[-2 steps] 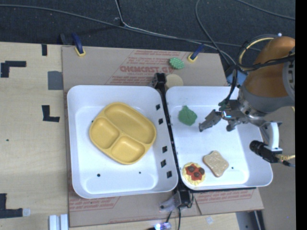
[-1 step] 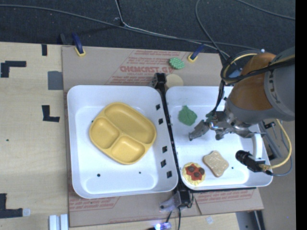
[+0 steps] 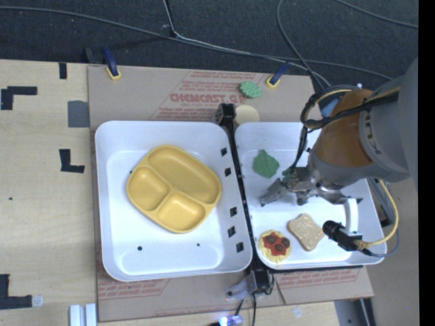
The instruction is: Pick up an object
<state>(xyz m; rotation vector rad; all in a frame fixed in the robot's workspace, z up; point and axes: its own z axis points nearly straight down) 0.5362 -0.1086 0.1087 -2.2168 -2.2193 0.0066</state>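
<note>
From above, the right shallow white plastic bin (image 3: 272, 132) holds a crinkled green leaf-shaped toy (image 3: 265, 163) near its upper left, a round flat pizza-like toy with red and green topping (image 3: 274, 245) by the front rim, and a tan, grainy toast-shaped slice (image 3: 306, 231) just beside it. The grey metal gripper (image 3: 270, 194) sits low between leaf and pizza, jaws spread apart and grasping nothing, with bare floor to its left. The left white bin (image 3: 112, 202) carries a smooth yellow three-compartment tray (image 3: 174, 188), tilted diagonally, open room all round it.

Divided tray (image 3: 175, 187) in left bin (image 3: 112, 202); leaf (image 3: 265, 163), toast (image 3: 305, 231), pizza (image 3: 274, 245) in right bin (image 3: 272, 131).
</note>
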